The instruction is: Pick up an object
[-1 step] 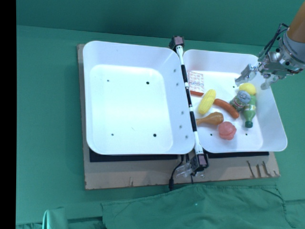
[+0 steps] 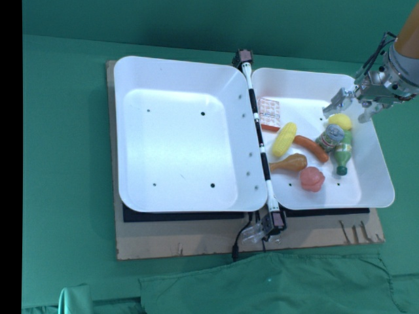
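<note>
Jaws spread wide and holding nothing, the gripper point(image 2: 355, 104) is hovering over the right bin point(image 2: 308, 84), with the lemon point(image 2: 340, 121) lying just below and slightly left of it.

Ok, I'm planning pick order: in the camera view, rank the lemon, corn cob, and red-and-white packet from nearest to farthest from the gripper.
From the gripper:
1. Lemon, just below it.
2. Corn cob, mid-bin.
3. Red-and-white packet, by the divider, farthest left.
</note>
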Controlling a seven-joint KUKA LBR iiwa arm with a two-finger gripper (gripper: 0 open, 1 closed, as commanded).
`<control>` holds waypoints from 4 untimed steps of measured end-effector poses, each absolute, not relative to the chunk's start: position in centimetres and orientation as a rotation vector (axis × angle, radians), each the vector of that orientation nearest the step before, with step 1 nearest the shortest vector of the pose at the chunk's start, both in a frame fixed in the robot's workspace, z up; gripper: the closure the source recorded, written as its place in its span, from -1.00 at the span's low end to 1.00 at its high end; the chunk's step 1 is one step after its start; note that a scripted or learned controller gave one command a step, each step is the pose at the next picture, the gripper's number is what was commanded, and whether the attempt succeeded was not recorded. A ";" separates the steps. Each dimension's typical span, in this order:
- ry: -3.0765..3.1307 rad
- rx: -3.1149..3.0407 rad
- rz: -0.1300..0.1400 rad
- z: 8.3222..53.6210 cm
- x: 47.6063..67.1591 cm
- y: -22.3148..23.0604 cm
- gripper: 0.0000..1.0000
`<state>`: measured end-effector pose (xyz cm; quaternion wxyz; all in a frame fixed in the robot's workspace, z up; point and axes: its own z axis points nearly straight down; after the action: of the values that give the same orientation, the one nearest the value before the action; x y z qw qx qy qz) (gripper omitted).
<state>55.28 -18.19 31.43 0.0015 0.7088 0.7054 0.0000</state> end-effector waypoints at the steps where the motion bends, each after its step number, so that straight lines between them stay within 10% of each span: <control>1: 2.219 2.228 -0.005 25.6 55.8 -17.8 -1.00; 3: 2.217 2.222 0.007 18.4 56.3 -18.3 -1.00; 4: 2.200 2.215 0.013 20.0 56.5 -18.7 1.00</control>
<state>56.50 -18.70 19.95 0.0097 0.7095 0.7047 0.0040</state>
